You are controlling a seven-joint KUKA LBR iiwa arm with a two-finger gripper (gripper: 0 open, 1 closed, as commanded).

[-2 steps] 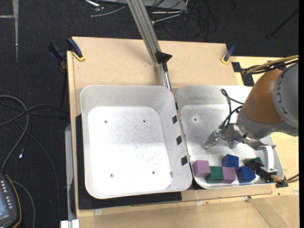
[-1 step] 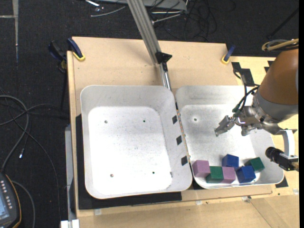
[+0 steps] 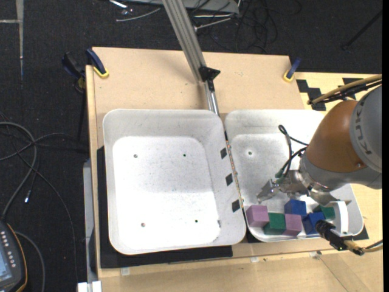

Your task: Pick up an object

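Observation:
My gripper hangs over the right bin, its metal fingers pointing left just above a cluster of blocks at the bin's front edge. The fingers look spread a little, with nothing between them. Below the gripper lie a purple block, a green block, a second purple block and two blue blocks. Another green block peeks out by the arm's wrist. The arm's orange band hides the right part of the bin.
The left bin lies beside the right one, with a raised rim between them. A metal pole slants over the bench's far side. Yellow-blue clamps sit at the bench's back corners.

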